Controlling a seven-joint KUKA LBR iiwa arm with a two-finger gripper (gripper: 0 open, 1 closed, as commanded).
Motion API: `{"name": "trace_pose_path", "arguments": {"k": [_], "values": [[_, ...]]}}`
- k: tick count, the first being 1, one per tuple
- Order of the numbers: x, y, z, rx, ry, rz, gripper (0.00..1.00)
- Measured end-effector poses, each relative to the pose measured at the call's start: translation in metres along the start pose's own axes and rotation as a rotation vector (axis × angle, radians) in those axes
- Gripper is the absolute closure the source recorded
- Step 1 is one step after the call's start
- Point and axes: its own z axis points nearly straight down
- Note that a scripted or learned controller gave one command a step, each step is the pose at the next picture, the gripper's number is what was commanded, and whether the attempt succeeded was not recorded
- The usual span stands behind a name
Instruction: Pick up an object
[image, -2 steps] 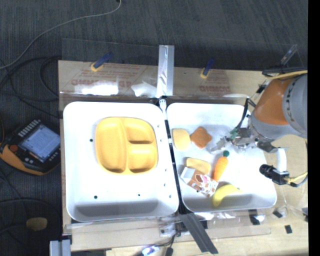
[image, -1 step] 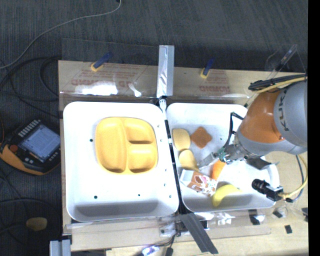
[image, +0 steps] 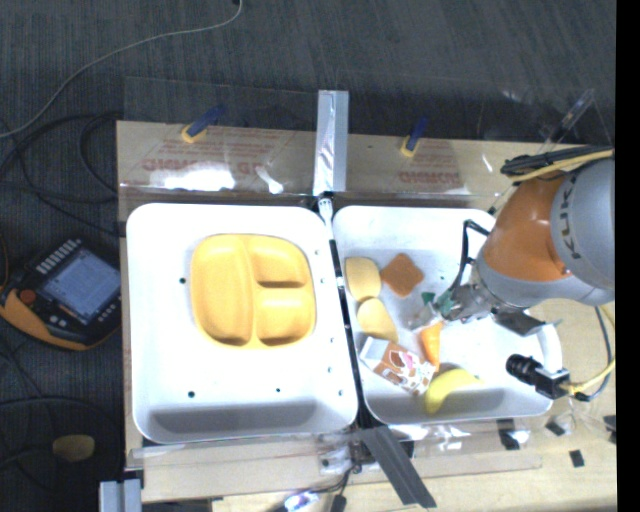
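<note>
Arm: the grey arm (image: 560, 240) with the orange band reached in from the right side, above the right bin.
Gripper: the gripper (image: 447, 303) was low inside the right bin, near its middle, among the small objects. I could not tell whether it was open or closed, and no object was visibly gripped.
Right bin: the right bin (image: 450, 222) held several small objects in its left and middle part.
Objects near the gripper: an orange wedge (image: 430, 342) lay just below the gripper, and a small green piece (image: 428, 298) lay just beside it, to the left.
Other objects: a brown square piece (image: 402, 273) was in the upper part; two pale yellow pieces (image: 362, 277) and (image: 376, 319) lay along the left wall; a printed packet (image: 398, 363) and a yellow fruit shape (image: 450, 388) lay near the front wall.
Left bin: the left bin (image: 160, 330) held a yellow divided tray (image: 252, 290) with three compartments.
Outside: a handheld controller (image: 62, 293) lay on the dark floor at the left.
</note>
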Motion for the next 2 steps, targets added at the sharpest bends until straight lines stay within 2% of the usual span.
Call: {"name": "trace_pose_path", "arguments": {"k": [1,2], "values": [[0.068,0.041,-0.083,0.016,0.008,0.02,1.0],[0.058,0.009,-0.102,0.018,0.007,0.013,1.0]]}}
